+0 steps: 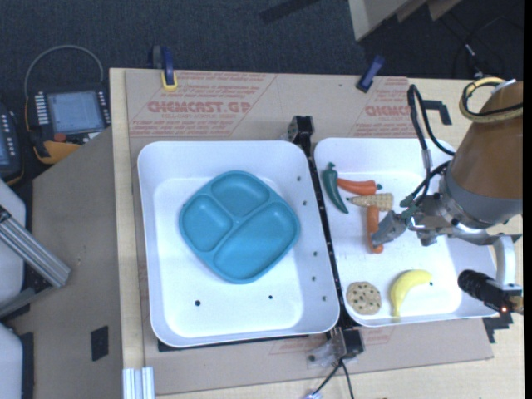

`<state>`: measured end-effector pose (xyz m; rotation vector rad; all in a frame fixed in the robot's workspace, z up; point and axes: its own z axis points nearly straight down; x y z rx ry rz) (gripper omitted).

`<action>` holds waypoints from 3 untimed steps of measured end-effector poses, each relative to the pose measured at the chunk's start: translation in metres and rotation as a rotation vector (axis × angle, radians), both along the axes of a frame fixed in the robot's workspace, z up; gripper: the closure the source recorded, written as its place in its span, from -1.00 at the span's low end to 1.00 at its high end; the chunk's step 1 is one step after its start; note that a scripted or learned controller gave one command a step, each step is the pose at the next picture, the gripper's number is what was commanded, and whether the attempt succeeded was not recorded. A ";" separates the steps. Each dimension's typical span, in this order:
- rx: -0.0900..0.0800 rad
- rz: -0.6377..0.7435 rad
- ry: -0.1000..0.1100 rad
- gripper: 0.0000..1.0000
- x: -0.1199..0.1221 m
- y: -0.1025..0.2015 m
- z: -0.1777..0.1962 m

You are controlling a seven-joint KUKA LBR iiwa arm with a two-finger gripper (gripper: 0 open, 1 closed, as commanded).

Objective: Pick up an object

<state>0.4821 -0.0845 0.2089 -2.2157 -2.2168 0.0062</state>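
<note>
The right bin holds several toy foods. A green pepper lies at its left wall, with a red chilli and a pale corn piece beside it. An orange carrot lies upright in the picture just below them. A cookie and a yellow banana rest near the front wall. My gripper hangs low over the bin's middle, right against the carrot's right side and covering its lower end. Nothing visibly hangs from it.
The left bin bears a blue divided plate at its centre. The arm's orange and grey body covers the right bin's right side, with cables above it. A black clamp sits between the bins at the back.
</note>
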 end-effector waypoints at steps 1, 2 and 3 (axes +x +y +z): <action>-0.001 -0.001 -0.006 -1.00 0.004 -0.008 -0.047; 0.000 -0.001 -0.001 -1.00 0.002 -0.007 -0.090; -0.002 -0.002 -0.008 1.00 0.003 -0.007 -0.077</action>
